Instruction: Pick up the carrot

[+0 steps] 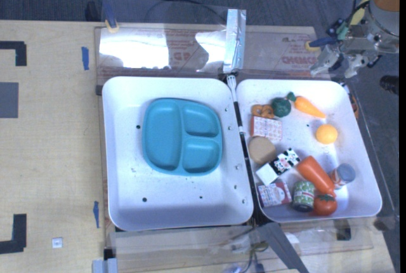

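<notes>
Carrot: right bin, far corner, untouched. Tool: beyond rim, finger state unclear. Approach pending; next, descend.

Glossy white plastic bins, matt blue plastic tray, pale wooden bench

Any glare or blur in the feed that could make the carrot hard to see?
Camera view: strong glare on the clear panel behind the bins; the right bin is brightly lit near the carrot, which stays distinct; the gripper looks soft against clutter.
</notes>
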`<state>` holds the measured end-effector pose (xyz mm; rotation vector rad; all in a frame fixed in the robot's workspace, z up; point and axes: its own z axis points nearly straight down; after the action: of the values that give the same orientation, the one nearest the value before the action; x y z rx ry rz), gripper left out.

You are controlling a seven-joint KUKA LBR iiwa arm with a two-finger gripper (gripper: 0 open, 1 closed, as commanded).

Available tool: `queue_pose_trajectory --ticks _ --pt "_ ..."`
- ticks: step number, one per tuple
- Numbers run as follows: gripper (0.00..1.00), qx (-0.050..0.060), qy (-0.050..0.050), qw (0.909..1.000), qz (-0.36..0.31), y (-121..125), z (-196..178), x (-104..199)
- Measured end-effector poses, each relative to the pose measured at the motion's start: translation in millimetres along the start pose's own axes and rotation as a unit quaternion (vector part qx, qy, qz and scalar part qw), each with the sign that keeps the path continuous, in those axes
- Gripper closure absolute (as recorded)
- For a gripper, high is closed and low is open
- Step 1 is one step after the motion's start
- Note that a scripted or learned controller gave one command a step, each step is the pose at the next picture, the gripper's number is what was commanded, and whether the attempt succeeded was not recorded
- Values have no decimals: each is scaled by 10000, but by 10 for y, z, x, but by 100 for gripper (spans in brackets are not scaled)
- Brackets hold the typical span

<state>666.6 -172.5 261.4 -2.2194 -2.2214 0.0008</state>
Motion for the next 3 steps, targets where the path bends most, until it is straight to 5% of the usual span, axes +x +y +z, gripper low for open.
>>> queue_pose_trajectory --ticks 1,2,3 --pt "0 40 7 9999 -108 -268 1140 -92" --pt "0 61 115 9958 -907 31 1687 -336" --pt "100 -18 16 9957 -922 54 1588 -369"
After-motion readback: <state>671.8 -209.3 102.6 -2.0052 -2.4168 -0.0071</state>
